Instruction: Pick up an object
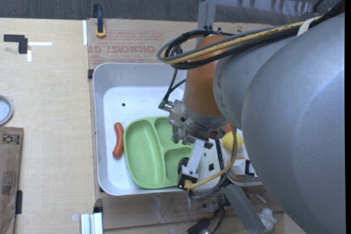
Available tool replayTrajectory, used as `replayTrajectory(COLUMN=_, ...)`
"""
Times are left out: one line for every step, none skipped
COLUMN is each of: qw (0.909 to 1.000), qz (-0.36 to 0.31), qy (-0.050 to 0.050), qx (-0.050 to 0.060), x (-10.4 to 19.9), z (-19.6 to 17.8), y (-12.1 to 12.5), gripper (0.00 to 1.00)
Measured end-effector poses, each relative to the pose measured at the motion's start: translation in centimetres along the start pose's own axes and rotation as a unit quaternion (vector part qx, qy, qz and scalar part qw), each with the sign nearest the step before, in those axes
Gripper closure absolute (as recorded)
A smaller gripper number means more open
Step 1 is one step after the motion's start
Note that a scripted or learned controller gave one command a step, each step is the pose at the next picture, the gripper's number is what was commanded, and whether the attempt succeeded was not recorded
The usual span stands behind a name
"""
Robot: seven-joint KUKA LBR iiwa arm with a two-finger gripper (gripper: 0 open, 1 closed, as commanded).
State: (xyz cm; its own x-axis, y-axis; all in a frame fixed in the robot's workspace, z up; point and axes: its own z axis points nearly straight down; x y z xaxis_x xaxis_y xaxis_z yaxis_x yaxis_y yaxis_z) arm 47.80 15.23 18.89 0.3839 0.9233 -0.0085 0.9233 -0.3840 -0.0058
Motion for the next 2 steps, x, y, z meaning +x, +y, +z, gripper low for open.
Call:
replayTrajectory(qw=1.0, qz=-0.001, qy=-0.005, qx=0.003, x=0.0, z=-0.4, y=0.1, gripper=1.0)
replayTrajectory(qw=0.999, qz=-0.044, qy=0.0, qx=0.0, x=2.5, z=-0.1, y=-1.0, gripper=1.0)
